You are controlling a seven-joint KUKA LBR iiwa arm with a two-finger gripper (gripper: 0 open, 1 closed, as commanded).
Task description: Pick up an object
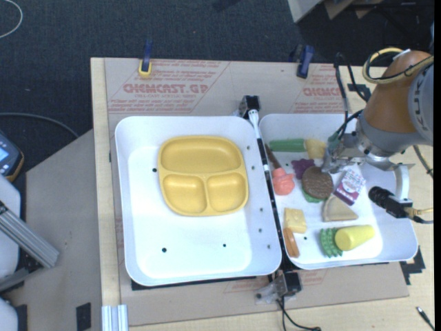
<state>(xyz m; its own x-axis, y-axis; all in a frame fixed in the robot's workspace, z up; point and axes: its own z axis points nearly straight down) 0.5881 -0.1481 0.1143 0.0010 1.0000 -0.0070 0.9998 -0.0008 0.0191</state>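
Note:
The right bin (396, 243) holds several toy foods. Among them are a green pod (286, 145), a purple grape bunch (302, 165), a pink piece (282, 182) and a brown round patty (318, 183). There are also a purple-and-white packet (350, 183), a tan wedge (340, 212), a cheese block (296, 219), an orange stick (291, 243) and a yellow corn cob with green leaves (348, 238). My gripper (335, 158) is low over the bin's upper middle, just above the patty and beside the packet. I see nothing held in it.
The left bin (138, 240) carries a yellow divided plate (203, 173). A black ridge (265, 185) separates the two bins. The grey arm with its orange band (400, 71) crosses the right bin's far right corner. Cables (396, 205) lie along that bin's right edge.

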